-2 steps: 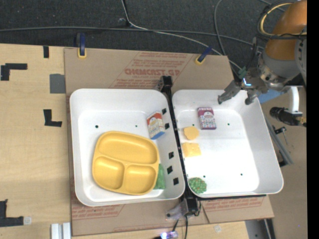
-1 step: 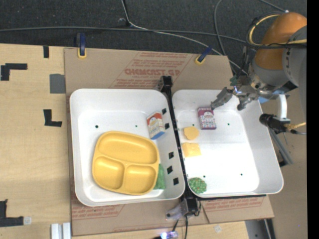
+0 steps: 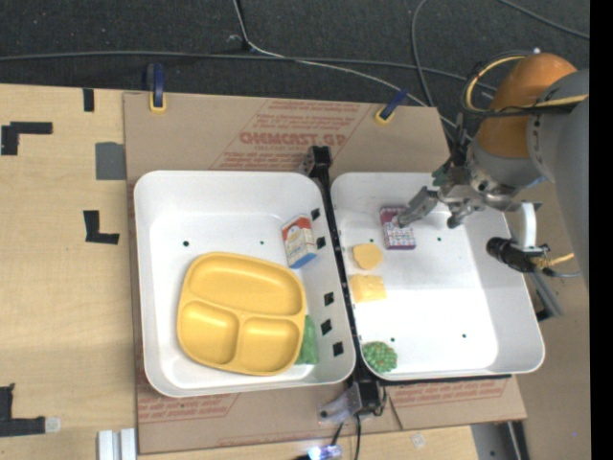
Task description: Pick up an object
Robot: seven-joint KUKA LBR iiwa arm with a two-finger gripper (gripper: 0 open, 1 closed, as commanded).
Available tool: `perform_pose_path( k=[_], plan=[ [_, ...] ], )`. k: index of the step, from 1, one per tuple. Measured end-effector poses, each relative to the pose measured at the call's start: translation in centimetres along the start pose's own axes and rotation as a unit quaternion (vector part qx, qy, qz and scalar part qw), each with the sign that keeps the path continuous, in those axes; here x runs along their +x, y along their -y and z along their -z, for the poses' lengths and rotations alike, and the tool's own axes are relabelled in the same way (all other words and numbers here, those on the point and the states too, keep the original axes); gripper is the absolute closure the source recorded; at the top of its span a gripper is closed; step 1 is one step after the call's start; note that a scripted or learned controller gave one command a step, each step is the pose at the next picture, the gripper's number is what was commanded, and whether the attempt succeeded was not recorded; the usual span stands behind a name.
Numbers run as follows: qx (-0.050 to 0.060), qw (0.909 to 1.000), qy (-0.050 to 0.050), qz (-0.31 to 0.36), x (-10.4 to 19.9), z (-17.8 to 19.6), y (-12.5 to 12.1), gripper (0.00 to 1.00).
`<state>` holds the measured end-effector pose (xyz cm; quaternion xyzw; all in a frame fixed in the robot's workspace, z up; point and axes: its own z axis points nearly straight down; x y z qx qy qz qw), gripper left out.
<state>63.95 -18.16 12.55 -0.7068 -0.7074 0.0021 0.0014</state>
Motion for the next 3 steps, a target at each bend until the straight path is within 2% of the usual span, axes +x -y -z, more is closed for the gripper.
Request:
perform_pose_path(
  k=[1,3],
  plan=[
    [-0.002,1.0000,0.000,0.001,0.1,1.3,-0.1,1.00],
    [-0.005,1.0000,0.000,0.001,-0.7,12.2,0.2,1.00]
  ],
)
